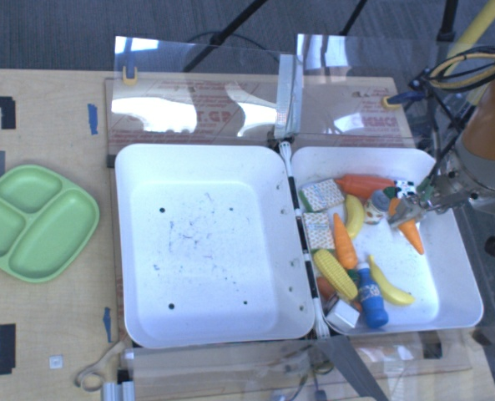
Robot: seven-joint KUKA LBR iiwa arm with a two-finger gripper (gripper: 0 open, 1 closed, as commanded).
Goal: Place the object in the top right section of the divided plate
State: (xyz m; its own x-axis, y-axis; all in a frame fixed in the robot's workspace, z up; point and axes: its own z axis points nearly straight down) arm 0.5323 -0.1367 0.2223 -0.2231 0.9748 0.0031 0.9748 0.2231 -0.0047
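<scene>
**Tool over the crowded right bin, plate far away on the left**

The tool (407,210) is low over the right bin (447,295), near its upper right part. An orange carrot (411,236) lies just under the tool tip, touching it or almost touching. I cannot tell if the tool is wide or narrow, because the tip is small and dark parts cover it, so I also cannot say that the carrot is held.

The task does not name the object, but the carrot looks like the one chosen. The green divided plate (35,221) rests on the desk (38,107), well apart from both bins, on the far left. Its top right section is small compared with the long section below.

The right bin is crowded. Near the carrot are a yellow banana (390,284), a second carrot (343,242), a corn cob (335,274), a blue bottle (371,301) and a long red piece (366,184). The left bin (205,241) lies between the tool and the plate.

What could go wrong, in my opinion: the carrot is thin and tapered, so it may slip or turn if the grip is near its point. The way to the plate is long and crosses the whole left bin, so a weak grip may drop it there. The target section is small, and a long carrot can land across the divider.
</scene>
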